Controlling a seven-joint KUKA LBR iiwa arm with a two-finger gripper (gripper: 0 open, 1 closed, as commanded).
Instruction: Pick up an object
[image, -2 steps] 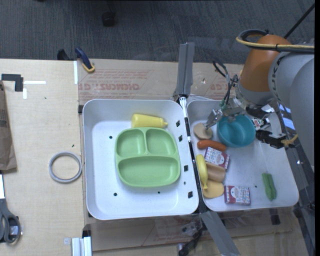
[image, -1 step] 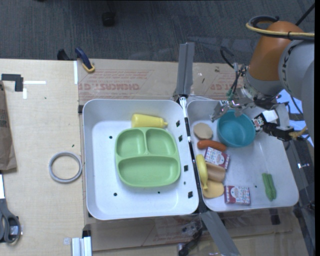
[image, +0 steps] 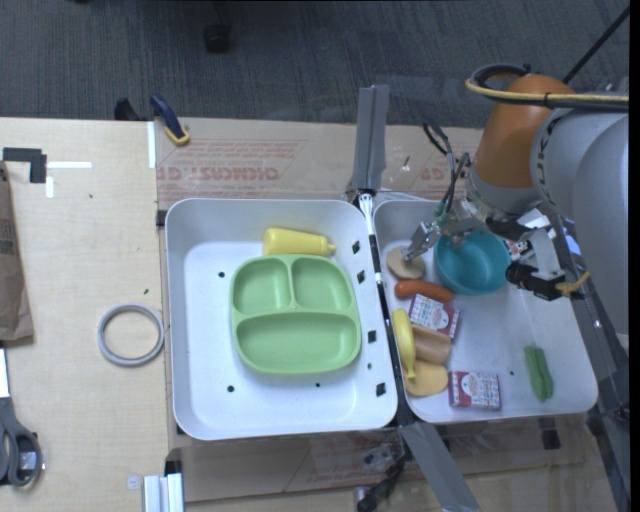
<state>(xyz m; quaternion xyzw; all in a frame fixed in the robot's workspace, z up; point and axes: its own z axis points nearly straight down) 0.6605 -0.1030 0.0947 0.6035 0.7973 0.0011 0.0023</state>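
My gripper (image: 428, 238) hangs low over the back left part of the right bin (image: 560, 330), reaching down from the orange-banded wrist (image: 515, 130). It sits just left of a teal bowl (image: 474, 264) and just above a round tan slice (image: 405, 264). Nothing visibly hangs from it. An orange sausage (image: 424, 291) and a pink carton (image: 434, 317) lie in front of the bowl. A yellow banana (image: 403, 342), two tan pieces (image: 431, 362), a red carton (image: 475, 390) and a green pickle (image: 539, 372) fill the bin's front.
The left bin (image: 200, 330) holds a green divided plate (image: 296, 313) and a yellow piece (image: 297, 242) behind it. A grey divider bar (image: 368, 150) stands between the bins at the back. A grey ring (image: 131, 333) lies on the bench to the left.
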